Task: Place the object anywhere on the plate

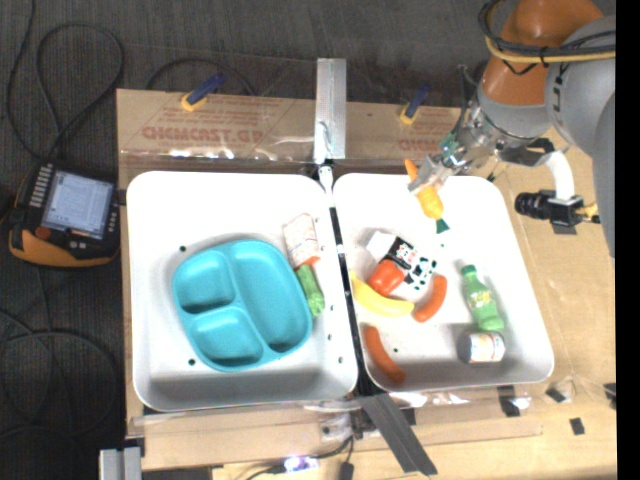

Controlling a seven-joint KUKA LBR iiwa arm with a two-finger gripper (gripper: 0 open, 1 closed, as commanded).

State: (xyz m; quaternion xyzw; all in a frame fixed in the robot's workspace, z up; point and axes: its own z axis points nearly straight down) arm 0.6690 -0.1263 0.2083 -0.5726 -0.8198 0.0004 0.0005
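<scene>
From the fixed camera above the bench we see the gripper (432,175) over the far edge of the right bin (520,268), with a small yellow-orange toy (431,204) hanging just under its fingers; the toy looks pinched at its top, its dark tip pointing down, and we judge the fingers closed on it.

The turquoise plate (240,303), split into three compartments, lies in the left bin (160,208), well apart from the toy. Beside its right rim sit a small carton (300,238) with print too small for us to read and a green vegetable toy (313,290).

In the right bin we make out a cow-patterned box (410,259), a yellow banana (380,301), a green bottle (482,298) whose label we cannot read, a small can (482,348) and an orange sausage (382,354).

Behind the bins, red lettering on the cardboard sheet (230,128) is too blurred to spell out with confidence. A handheld pendant (68,211) with a lit screen lies at the left.
</scene>
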